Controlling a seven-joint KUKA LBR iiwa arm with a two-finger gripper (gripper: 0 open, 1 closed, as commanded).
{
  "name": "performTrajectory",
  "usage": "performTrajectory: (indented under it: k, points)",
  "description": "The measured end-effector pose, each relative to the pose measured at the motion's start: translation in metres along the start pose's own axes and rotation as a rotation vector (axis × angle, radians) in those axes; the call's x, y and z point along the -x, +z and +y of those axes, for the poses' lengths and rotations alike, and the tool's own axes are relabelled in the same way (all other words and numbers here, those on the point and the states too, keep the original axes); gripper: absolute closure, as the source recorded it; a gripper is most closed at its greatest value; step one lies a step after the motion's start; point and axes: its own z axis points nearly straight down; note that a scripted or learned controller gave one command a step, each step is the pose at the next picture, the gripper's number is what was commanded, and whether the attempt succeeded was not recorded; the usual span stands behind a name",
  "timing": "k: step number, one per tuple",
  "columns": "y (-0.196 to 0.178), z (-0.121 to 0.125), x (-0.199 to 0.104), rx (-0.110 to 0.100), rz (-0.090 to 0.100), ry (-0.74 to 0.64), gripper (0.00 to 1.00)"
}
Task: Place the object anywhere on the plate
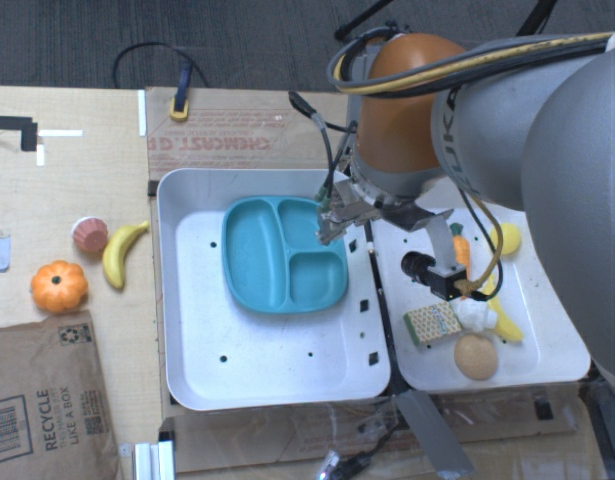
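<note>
A teal divided plate (277, 258) lies flat in the left white bin (197, 348), toward its back. My gripper (332, 223) hangs over the plate's right rim, close to the wall between the two bins, with the orange-banded wrist directly above it. The wrist hides most of the gripper, and I cannot make out anything held in it. In the right bin (547, 318) lie a small orange piece (459, 249), a yellow fruit (508, 238), a patterned green-and-tan block (432, 322), a white item (473, 314), a yellow banana-like piece (508, 326) and a tan egg-shaped object (476, 357).
On the bench left of the bins lie a toy banana (121, 254), a pink cupcake-like toy (89, 235) and a small orange pumpkin (59, 286). A brown cardboard sheet (42, 408) covers the front left corner. The arm covers the right bin's back part.
</note>
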Motion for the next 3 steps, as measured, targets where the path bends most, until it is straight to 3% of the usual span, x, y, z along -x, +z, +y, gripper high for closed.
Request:
performTrajectory:
  k: [1, 2, 3]
  points:
    - [-0.038, -0.025, 0.000, 0.000, 0.000, 0.020, 1.00]
    - [0.001, -0.016, 0.017, -0.003, 0.000, 0.029, 1.00]
    - [0.027, 0.001, -0.005, -0.002, 0.001, 0.083, 1.00]
